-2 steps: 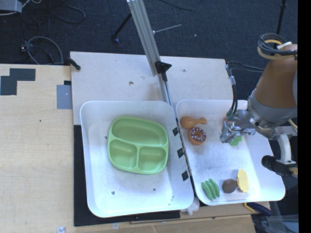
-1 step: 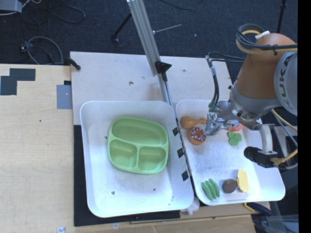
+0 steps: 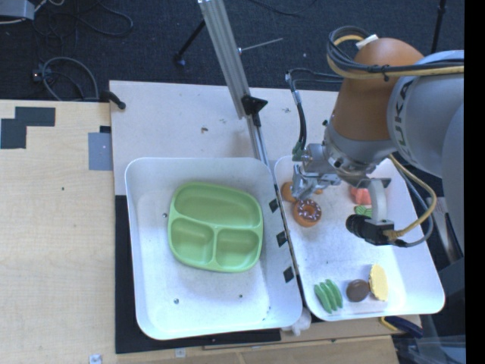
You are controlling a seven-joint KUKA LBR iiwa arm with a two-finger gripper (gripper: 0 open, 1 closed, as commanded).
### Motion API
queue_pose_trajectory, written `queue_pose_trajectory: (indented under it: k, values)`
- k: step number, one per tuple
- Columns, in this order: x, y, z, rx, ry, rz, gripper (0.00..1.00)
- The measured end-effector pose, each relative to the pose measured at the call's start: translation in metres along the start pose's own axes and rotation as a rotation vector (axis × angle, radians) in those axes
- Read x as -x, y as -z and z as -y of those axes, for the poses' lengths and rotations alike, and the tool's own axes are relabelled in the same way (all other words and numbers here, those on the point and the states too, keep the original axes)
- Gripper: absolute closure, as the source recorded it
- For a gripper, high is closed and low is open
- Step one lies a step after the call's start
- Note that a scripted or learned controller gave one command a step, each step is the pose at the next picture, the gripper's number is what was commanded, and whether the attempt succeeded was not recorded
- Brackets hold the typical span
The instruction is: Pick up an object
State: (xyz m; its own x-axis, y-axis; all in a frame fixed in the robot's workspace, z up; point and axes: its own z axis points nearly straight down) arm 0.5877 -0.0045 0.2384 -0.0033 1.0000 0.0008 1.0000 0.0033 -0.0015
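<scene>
Nearest the camera, along the front wall of the right bin (image 3: pixel 424 298), lie three small pieces in a loose row: a green ribbed piece (image 3: pixel 328 295), a dark brown round piece (image 3: pixel 357 290) and a yellow piece (image 3: pixel 378 282). Farther back in that bin the hand (image 3: pixel 306 188) hangs low over a sprinkled doughnut (image 3: pixel 308 212), close above it or just touching; whether its fingers are spread or closed cannot be told at this slant, and nothing is visibly held between them. An orange piece (image 3: pixel 287 192) sits just beside the doughnut, against the wall shared with the left bin (image 3: pixel 144 233), and a red-orange piece (image 3: pixel 361 196) and a small green piece (image 3: pixel 364 211) lie past the wrist, partly hidden by a black fitting. The doughnut is judged the likeliest target, since the hand stands over it. The left bin holds a green divided plate (image 3: pixel 215 227), lying flat with compartments upward, well apart from the arm. Both bins rest on the pale desk (image 3: pixel 53 226), their shallow walls keeping loose pieces within reach.
</scene>
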Motion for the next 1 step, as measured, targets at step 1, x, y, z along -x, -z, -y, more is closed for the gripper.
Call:
queue_pose_trajectory:
  k: [1]
  values:
    - [-0.0472, 0.0069, -0.0236, 0.001, 0.000, 0.001, 1.00]
